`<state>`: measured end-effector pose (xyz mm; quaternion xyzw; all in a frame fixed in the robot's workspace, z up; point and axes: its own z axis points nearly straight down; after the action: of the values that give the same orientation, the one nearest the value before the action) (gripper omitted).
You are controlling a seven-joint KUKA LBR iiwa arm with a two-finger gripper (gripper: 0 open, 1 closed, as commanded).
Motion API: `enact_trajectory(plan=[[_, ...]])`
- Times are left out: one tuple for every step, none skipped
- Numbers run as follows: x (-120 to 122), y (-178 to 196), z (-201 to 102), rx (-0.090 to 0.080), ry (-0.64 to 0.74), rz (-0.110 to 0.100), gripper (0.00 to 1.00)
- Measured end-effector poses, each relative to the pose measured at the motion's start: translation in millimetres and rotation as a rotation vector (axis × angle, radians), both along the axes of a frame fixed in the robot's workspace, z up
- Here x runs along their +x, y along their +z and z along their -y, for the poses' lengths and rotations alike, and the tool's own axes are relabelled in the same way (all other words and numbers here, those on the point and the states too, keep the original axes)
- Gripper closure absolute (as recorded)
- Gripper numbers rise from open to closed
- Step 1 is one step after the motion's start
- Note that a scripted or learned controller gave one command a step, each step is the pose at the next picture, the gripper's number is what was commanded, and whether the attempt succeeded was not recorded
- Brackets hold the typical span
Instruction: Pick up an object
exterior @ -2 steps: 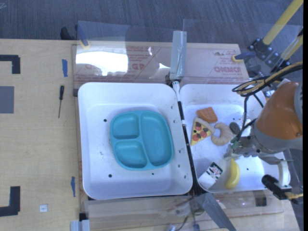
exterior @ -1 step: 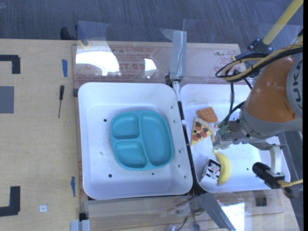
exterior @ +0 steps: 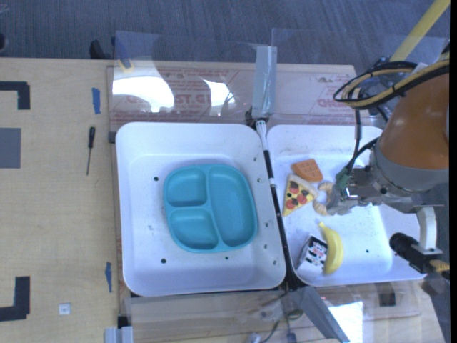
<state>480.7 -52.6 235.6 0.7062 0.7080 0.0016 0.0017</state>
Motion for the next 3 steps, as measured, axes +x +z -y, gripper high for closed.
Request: enact_trajectory(plan=[[-2,-28,21,0.0,-0.004,-0.01,1.0],[-2,-20,75,-0.003,-0.007,-0.003,1.0],[0,-10,72,-0.003,0.0,0.0,1.0]])
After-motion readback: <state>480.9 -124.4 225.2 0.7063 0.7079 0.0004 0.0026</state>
